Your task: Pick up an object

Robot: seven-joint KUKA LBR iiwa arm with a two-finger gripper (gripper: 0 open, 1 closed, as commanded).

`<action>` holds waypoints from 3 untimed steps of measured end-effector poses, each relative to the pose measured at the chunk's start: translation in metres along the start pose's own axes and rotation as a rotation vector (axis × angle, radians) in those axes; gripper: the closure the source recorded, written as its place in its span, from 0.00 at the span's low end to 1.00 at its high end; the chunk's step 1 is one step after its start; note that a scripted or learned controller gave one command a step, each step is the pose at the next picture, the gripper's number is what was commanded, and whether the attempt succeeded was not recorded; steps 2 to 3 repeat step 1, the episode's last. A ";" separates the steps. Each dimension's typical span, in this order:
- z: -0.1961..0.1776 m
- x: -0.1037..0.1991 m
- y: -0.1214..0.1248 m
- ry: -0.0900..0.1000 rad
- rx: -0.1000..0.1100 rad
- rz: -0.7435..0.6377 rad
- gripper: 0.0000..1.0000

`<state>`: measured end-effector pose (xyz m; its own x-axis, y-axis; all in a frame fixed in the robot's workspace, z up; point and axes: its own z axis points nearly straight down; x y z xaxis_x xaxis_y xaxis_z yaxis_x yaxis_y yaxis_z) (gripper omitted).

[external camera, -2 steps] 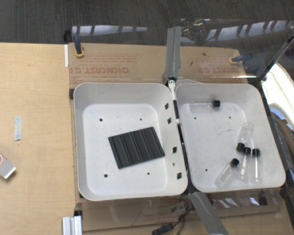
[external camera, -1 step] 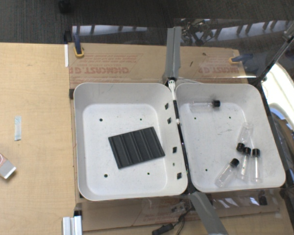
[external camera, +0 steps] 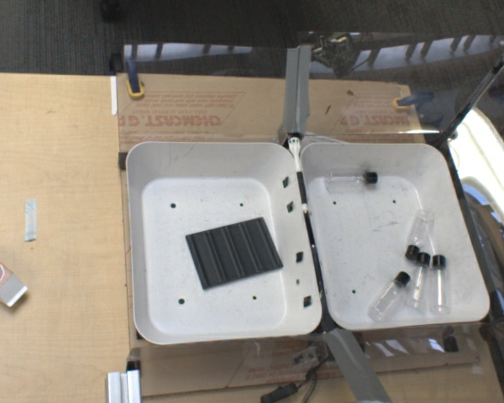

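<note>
Vials: a cluster of four clear vials with black caps (external camera: 417,275) lies in the lower right part of the right bin (external camera: 454,183), some touching or overlapping. One more clear vial (external camera: 353,178) lies alone near that bin's far edge, well apart from the cluster. A dark ribbed rectangular pad (external camera: 233,252) lies flat and slightly turned in the middle of the left bin (external camera: 151,175). Both bins sit side by side on brown cardboard (external camera: 202,112).
</note>
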<state>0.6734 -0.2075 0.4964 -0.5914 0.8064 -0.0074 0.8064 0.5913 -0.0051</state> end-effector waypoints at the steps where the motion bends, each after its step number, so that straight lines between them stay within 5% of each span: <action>1: 0.000 0.000 0.000 0.000 0.000 0.000 0.00; 3: 0.000 0.000 0.000 0.000 0.000 0.000 0.00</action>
